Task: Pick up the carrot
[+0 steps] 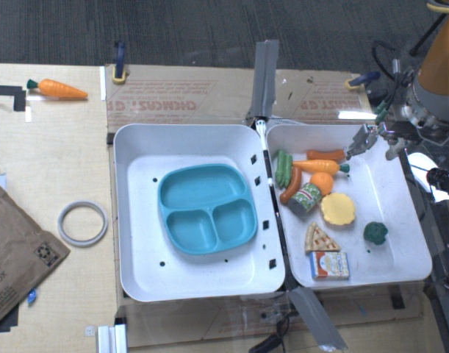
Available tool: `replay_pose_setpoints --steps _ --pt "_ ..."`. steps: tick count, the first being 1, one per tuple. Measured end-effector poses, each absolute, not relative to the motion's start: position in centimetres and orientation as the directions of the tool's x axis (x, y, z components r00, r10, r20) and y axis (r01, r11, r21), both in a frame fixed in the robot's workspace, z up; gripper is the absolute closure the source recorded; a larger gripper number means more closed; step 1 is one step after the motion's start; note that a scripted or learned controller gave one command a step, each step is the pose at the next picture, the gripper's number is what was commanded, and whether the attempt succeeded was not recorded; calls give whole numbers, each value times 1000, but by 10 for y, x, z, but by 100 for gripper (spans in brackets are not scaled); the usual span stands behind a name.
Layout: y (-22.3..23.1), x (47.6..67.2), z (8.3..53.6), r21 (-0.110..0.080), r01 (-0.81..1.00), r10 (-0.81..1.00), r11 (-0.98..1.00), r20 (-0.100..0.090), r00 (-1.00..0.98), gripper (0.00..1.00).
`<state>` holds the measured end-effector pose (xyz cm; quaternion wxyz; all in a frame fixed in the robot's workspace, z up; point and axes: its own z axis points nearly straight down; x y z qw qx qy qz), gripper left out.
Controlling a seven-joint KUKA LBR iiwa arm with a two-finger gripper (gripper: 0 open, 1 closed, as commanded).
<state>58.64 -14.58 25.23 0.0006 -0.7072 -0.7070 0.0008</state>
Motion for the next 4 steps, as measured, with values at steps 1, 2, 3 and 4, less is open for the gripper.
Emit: replay_pose_setpoints --steps 1,2,3,4 --pt "-144 604 129 -3 999 999 -42 -1 42 0" --pt "-162 571 91 -3 999 999 52 0 -52 0" --pt "-163 571 100 -1 999 999 51 -1 -51 100" --pt "-126 578 185 -1 999 999 -39 -1 39 100"
